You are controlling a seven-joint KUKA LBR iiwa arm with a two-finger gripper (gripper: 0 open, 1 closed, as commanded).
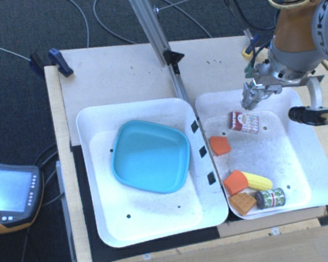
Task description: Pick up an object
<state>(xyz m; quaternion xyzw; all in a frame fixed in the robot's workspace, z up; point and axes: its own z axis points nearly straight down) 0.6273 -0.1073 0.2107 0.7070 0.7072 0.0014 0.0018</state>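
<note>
Camera view: we see gripper [254, 98] hovering at right bin [309, 157] far edge, about 12 o'clock; we cannot tell its state. Red-white carton [244, 122] just below, apart. Orange block [220, 145] toward 9 o'clock. Corn [256, 179], can [271, 198], waffle [242, 203] at 6 o'clock. Blue plate [150, 156] in left bin [99, 183].

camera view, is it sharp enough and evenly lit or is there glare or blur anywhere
Camera view: soft overall, so the labels on the small red and white box and the can cannot be read; lighting is even, with faint shadows under the blue plate; the white bins are bright but not blown out; the claw looks slightly blurred.
</note>
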